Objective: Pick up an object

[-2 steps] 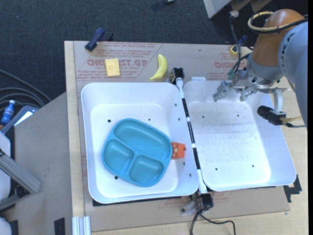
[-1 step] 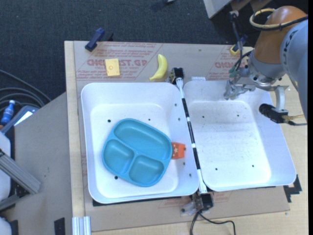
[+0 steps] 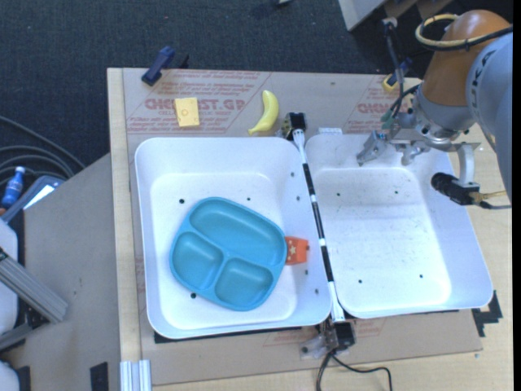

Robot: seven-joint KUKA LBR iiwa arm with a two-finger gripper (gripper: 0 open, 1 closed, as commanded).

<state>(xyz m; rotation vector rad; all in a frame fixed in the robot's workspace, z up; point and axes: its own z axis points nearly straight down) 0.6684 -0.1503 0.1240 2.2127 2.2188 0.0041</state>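
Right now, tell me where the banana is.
The banana lies on the bench behind the left bin, outside it, near the divider's top end.

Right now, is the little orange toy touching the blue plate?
Touching. In the camera view the orange toy sits tight against the right edge of the blue plate, with no white bin floor showing between them.

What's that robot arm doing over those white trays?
The robot is supposed to pick something up. Its hand is over the far edge of the right bin, with nothing between its fingers. The things it could grab are in the left bin: a blue divided plate and a small orange object right beside it. A yellow banana lies on the bench behind the bins.
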